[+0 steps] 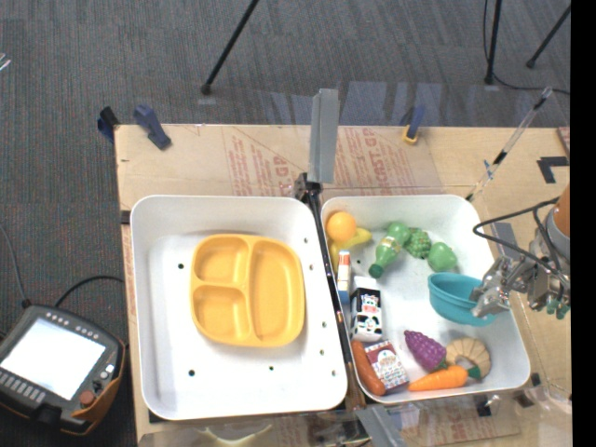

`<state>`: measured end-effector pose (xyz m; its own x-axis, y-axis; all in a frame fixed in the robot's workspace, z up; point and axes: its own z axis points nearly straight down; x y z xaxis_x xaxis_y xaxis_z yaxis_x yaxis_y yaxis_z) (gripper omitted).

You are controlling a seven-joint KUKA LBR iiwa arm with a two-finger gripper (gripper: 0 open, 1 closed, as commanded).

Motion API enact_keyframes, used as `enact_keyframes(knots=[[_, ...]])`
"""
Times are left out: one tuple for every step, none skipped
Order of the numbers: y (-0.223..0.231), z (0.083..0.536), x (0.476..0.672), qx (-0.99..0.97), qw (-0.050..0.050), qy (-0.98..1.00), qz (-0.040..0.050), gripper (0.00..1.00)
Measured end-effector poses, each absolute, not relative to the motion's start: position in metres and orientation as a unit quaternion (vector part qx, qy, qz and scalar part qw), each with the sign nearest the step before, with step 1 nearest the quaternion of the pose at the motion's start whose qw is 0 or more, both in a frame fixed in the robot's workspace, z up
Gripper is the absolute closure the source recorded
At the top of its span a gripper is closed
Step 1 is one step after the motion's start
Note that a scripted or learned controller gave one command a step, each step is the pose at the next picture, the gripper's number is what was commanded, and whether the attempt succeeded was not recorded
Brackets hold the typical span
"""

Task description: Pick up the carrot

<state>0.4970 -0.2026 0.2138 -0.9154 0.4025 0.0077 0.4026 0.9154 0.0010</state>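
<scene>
The orange carrot (438,378) lies flat at the front of the right bin (424,203), next to a purple bunch of grapes (424,349) and a tan pastry (468,354). My gripper (494,296) hangs at the bin's right wall, well behind the carrot. It is right against the rim of a teal bowl (454,296). I cannot make out whether it touches or holds the bowl.
The right bin also holds an orange (341,225), a green bottle (386,250), broccoli (417,243), a milk carton (366,313), a red box (386,363) and a sausage (365,369). A yellow divided plate (249,289) lies in the left bin (149,343).
</scene>
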Motion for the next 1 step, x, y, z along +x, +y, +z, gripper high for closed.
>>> enact_keyframes(knots=[[-0.2101, 0.1804, 0.4871, -0.182, 0.003, -0.983, -0.0012, 1.00]])
